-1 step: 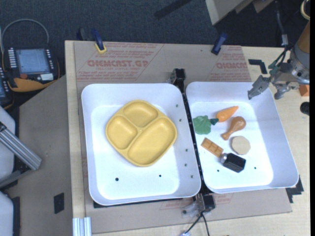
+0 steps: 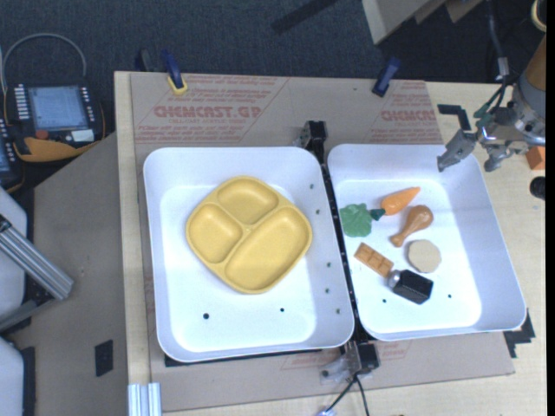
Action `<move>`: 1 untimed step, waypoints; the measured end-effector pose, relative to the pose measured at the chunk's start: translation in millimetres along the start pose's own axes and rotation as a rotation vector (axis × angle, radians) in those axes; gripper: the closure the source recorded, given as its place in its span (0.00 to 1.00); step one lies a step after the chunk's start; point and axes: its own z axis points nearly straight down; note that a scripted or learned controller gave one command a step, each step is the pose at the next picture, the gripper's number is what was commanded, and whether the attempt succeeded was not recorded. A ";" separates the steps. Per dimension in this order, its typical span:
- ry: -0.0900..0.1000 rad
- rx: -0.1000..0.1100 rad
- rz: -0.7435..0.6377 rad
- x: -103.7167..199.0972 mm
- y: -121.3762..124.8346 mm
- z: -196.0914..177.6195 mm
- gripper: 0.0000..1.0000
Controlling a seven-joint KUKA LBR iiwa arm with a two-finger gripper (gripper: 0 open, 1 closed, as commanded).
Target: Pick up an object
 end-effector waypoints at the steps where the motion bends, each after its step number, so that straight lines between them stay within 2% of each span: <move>1: 0.001 0.005 0.001 -3.6 -7.3 46.0 0.00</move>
